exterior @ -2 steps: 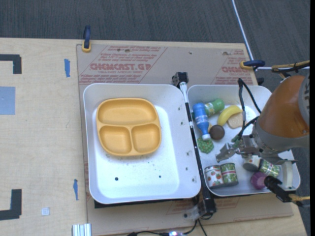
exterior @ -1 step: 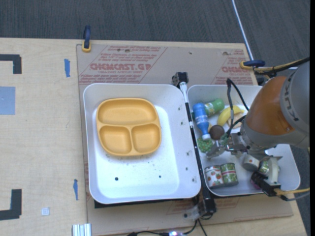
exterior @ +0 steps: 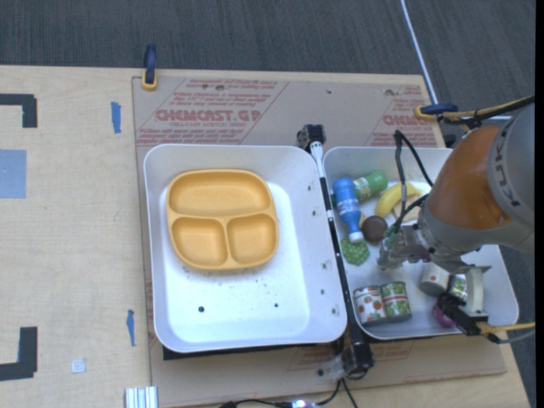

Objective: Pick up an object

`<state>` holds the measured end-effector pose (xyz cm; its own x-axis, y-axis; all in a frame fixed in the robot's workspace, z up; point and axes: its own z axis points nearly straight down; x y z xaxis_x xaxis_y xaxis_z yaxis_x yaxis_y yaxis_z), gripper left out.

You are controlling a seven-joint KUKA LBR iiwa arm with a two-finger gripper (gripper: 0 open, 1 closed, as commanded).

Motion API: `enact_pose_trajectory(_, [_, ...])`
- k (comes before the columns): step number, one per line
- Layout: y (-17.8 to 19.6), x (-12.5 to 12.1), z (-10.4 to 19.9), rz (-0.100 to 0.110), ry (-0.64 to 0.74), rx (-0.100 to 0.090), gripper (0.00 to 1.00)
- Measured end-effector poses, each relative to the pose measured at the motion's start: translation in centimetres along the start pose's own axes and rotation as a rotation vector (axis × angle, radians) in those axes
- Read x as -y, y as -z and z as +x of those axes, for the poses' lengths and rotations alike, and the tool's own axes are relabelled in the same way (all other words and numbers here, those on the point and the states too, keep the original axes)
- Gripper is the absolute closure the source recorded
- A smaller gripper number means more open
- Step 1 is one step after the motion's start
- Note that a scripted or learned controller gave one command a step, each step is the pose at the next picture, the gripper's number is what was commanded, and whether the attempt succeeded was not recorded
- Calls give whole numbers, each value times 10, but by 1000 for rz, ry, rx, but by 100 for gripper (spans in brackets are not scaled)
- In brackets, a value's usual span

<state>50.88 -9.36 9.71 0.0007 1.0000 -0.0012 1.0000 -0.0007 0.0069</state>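
Note:
The right bin point(exterior: 507, 306) holds several small items: a blue bottle point(exterior: 346, 200), a green bottle point(exterior: 370, 184), a yellow banana point(exterior: 396, 199), a brown ball point(exterior: 373, 227), a green broccoli-like piece point(exterior: 355, 252), two small cans point(exterior: 382, 303) and a purple piece point(exterior: 444, 316). My gripper point(exterior: 398, 251) reaches down into the middle of this bin, just right of the brown ball and the green piece. The arm's orange band point(exterior: 472, 189) covers the bin's right half. I see nothing clearly held.
The left bin point(exterior: 229, 313) carries a yellow three-compartment plate point(exterior: 223, 218) in its upper part. A black divider point(exterior: 330, 219) runs between the bins. Black cables trail over the right bin's far and near edges. Clamps sit at the cardboard's back corners.

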Motion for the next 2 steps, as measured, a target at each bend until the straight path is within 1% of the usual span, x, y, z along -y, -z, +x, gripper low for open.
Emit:
enact_pose_trajectory(1, [0,0,0,0,0,0,0])
enact_pose_trajectory(2, [-9,25,-4,-7,2,0,0])
